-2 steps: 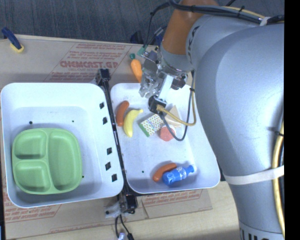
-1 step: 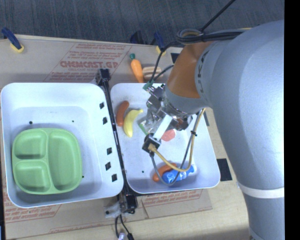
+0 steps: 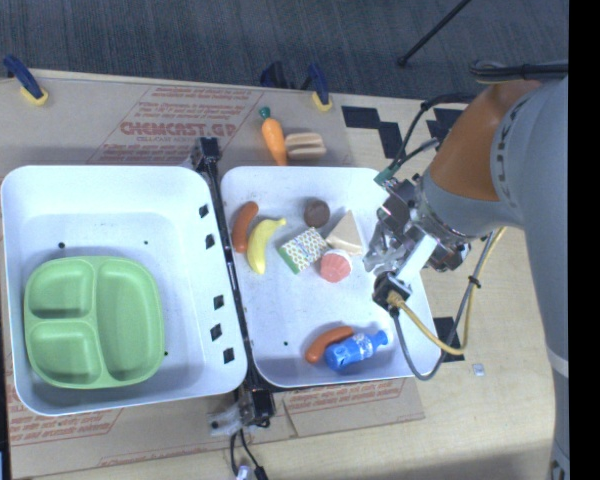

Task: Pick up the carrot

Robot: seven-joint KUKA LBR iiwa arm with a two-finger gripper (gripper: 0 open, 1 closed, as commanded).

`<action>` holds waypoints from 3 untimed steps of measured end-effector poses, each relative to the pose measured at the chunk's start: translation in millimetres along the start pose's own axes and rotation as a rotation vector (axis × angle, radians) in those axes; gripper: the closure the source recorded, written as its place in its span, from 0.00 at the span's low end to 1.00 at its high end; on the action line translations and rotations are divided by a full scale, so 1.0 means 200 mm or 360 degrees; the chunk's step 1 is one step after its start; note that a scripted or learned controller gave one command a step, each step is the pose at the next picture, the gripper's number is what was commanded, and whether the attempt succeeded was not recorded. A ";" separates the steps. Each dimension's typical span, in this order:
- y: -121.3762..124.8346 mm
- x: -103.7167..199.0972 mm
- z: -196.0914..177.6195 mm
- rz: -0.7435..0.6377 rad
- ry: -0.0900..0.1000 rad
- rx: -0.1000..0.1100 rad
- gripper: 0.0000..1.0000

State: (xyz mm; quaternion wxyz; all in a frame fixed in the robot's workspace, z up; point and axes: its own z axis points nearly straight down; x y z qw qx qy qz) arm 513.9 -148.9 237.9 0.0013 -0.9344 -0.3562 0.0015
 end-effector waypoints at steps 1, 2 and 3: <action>0.00 -0.12 -0.27 0.0605 0.0000 0.0001 1.00; 0.07 -0.31 -0.42 0.0828 0.0003 0.0000 1.00; -0.12 -0.15 -0.24 0.0812 -0.0001 0.0005 1.00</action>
